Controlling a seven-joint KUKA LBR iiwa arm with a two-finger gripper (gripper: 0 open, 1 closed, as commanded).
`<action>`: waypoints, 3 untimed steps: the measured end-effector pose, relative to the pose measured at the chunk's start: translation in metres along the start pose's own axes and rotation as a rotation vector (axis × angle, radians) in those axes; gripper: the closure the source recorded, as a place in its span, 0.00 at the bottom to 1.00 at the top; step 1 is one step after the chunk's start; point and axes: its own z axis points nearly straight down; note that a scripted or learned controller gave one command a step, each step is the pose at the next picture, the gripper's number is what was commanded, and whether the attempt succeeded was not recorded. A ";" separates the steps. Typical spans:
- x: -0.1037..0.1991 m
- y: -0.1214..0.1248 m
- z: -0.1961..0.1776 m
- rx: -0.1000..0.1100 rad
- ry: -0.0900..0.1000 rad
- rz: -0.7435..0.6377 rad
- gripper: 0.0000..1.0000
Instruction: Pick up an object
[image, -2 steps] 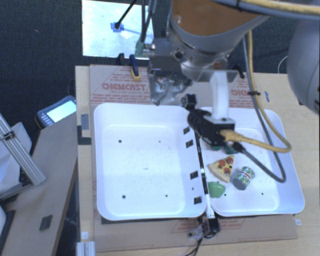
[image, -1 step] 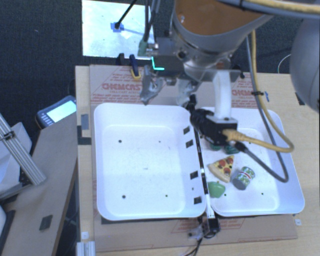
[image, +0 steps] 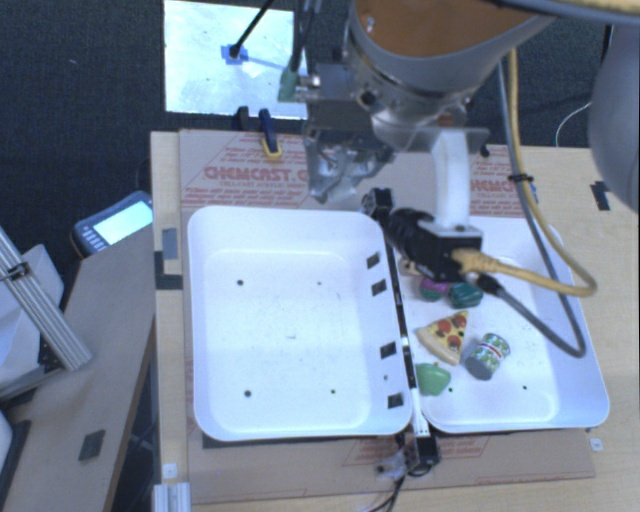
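Observation:
Several small objects lie in the right bin (image: 565, 395): a pizza-slice toy (image: 445, 336), a green piece (image: 433, 378), a grey and green can (image: 486, 356), a teal piece (image: 466, 295) and a purple piece (image: 431, 291). My gripper (image: 338, 178) hangs high over the back edge of the left bin (image: 290, 320), above the cardboard. It is well apart from the objects, and nothing shows in it.
A black fitting (image: 432, 245) on a white post, with a yellow cable (image: 530, 280) and a grey cable, hangs over the back of the right bin and partly hides the objects there. A yellow-handled clamp (image: 270, 135) sits behind the bins. A small device (image: 112, 226) lies at left.

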 end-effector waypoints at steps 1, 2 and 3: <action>0.000 0.000 0.000 0.001 -0.001 0.000 0.00; 0.000 0.000 -0.011 -0.001 0.001 -0.002 1.00; 0.000 0.000 -0.011 -0.001 0.001 -0.002 0.00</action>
